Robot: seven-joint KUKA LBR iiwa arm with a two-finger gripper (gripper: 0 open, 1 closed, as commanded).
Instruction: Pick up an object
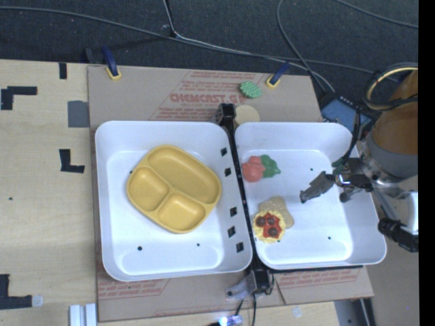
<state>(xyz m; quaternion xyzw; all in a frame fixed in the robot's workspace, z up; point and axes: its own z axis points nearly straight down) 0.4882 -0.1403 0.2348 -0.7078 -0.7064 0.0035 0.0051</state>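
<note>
There are two white bins on the tabletop [41,202]. The left bin [109,250] holds a yellow plate [175,188] with three parts. The right bin [360,246] holds two small toys. One is a red and green toy [259,168] that looks like a strawberry or a tomato with leaves. It sits near the wall between the bins, up in the far part. The other is a toy pizza slice [271,221] with red dots on top. It lies closer to the front, also near the middle wall.

The arm [394,138] comes in from the right. The gripper [333,185] hangs over the right bin, to the right of both toys and apart from them. Its fingers look spread, and nothing is between them.

Both toys look small and light. The red and green one looks round and maybe smooth, so I think it could slip or roll. It is best to pinch it across the round middle. The pizza slice looks flat and low, so I think it is harder to get under. Pinching it across its narrow sides may work best.

The middle wall stands close to both toys, so a finger could bump it. The two toys lie near each other but do not touch. A small green dotted thing [249,89] lies outside the bins, far back
</note>
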